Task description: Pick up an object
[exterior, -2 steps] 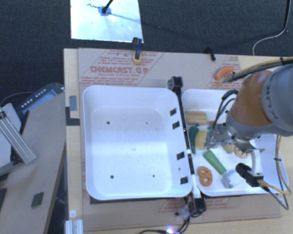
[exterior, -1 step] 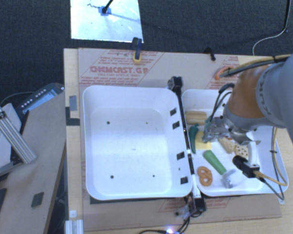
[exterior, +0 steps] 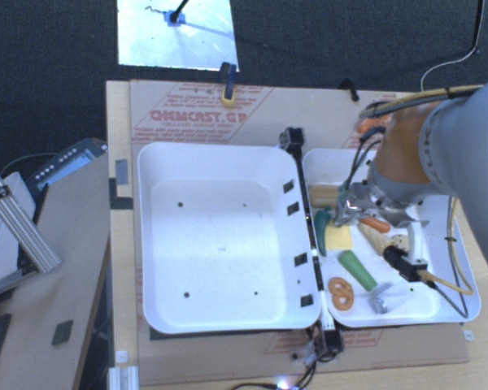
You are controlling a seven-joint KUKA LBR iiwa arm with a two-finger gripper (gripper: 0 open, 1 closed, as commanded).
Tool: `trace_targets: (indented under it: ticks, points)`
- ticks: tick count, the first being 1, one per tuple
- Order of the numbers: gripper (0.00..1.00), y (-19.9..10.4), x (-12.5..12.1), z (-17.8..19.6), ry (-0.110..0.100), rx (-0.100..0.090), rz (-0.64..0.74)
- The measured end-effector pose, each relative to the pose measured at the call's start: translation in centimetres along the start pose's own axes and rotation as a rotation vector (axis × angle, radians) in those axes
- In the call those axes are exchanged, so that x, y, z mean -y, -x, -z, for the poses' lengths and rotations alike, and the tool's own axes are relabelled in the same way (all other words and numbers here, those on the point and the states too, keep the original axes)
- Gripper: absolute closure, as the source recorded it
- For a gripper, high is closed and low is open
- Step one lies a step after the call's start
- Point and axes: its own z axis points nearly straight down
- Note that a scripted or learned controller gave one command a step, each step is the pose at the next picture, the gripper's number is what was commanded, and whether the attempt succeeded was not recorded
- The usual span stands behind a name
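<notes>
While my arm (exterior: 439, 145) leans over the right bin (exterior: 451, 299), my pincer (exterior: 347, 208) hangs low by its left wall; its grip I cannot tell. Beneath lie a yellow block (exterior: 338, 238), green piece (exterior: 357, 268), pretzel (exterior: 340, 292).

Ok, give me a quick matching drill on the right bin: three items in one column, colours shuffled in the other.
Items:
1. pretzel
2. square block
3. long cylinder

Colours:
A. green
B. orange-brown
C. yellow

Pairs: 1-B, 2-C, 3-A. All three lie in the right bin, below the gripper in the camera view.
</notes>
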Motion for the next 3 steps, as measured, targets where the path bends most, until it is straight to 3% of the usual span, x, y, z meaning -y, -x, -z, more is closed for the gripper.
trace_targets:
  ticks: [1, 2, 3]
  points:
    - [1.00, 0.1, 4.5, 0.0, -0.004, 0.000, -0.004]
    - [1.00, 0.0, 0.2, 0.0, 0.001, 0.001, 0.000]
    - [1.00, -1.0, -8.7, 12.6, 0.018, 0.003, 0.004]
